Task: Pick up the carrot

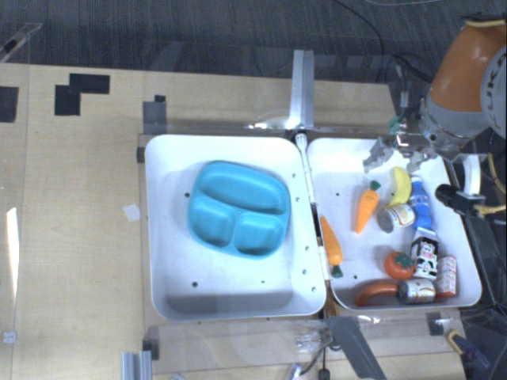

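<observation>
**Gripper open over right bin, carrots still down**

Arm (475, 62) comes in from upper right, w/ gripper (394, 157) hanging over the far part of the right bin (341, 161). Fingers (376, 156) are apart, nothing btwn them.

Two carrots in that bin. One carrot (365, 208) lies near the middle, green top toward the gripper, tip pointing to the near side, just below the fingers but apart from them. 2nd carrot (331, 246) lies along the divider btwn bins, green end toward the near edge.

Other stuff on the bin's right side: banana (400, 185) just right of the 1st carrot, can (395, 216) below it, blue bottle (421, 206) beside that. Nearer the front: tomato (400, 265), a sausage (375, 292) along the front wall, plus a few small packs/cans I can't make out.

Left bin (170, 291) holds a blue tray (238, 207) w/ compartments, sitting roughly mid-bin.
</observation>
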